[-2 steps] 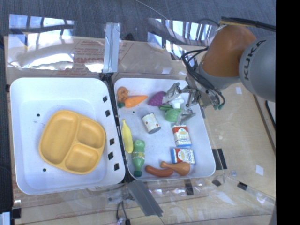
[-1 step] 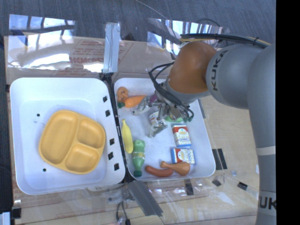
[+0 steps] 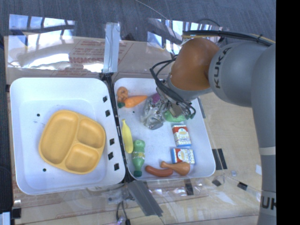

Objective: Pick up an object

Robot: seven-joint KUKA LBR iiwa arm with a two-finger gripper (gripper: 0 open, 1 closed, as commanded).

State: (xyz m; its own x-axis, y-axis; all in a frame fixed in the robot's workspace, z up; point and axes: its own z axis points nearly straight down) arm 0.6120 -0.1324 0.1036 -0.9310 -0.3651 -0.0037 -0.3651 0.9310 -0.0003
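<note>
Frankly, we cannot tell how the gripper (image 3: 154, 115) is set as it hangs low in the right bin (image 3: 206, 146), beside the carrot (image 3: 136, 101) (green piece (image 3: 174, 117) just behind): crowding could spoil our grasp.

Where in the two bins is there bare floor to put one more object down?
Left bin: bare floor all around the yellow tray, widest along the top. Right bin: crowded. Small patches between the banana and the upper carton, and at the top left above the carrot. The tool hangs over its middle.
</note>
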